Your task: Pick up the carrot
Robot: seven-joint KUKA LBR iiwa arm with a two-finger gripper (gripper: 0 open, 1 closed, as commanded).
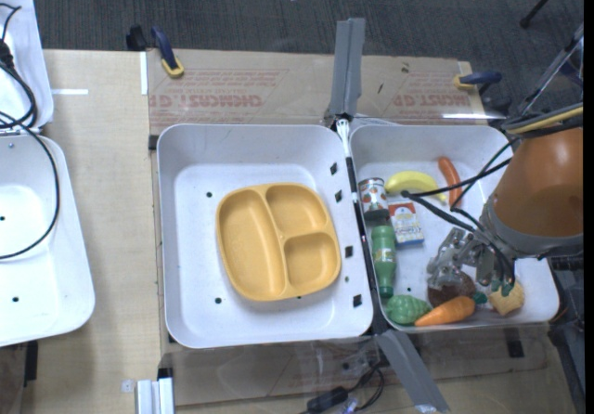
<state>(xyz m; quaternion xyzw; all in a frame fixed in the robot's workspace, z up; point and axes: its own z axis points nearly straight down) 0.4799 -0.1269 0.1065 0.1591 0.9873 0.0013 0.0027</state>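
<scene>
My gripper (464, 264) hangs just above the carrot (446, 311) in the right bin (548, 305). I cannot tell its state; the carrot lies unlifted, so all 1 pick remains.

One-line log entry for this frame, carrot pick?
phase: approach | end effector: low in right bin, just above carrot | carrot: on bin floor, front edge, beside green vegetable | grasp: none seen

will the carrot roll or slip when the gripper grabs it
The carrot looks rigid and smooth, probably toy plastic, so it may slip. Its tapered round body could roll or squirt out if pinched near the tip. It lies against the bin's front wall beside a green item, which may limit rolling.
</scene>
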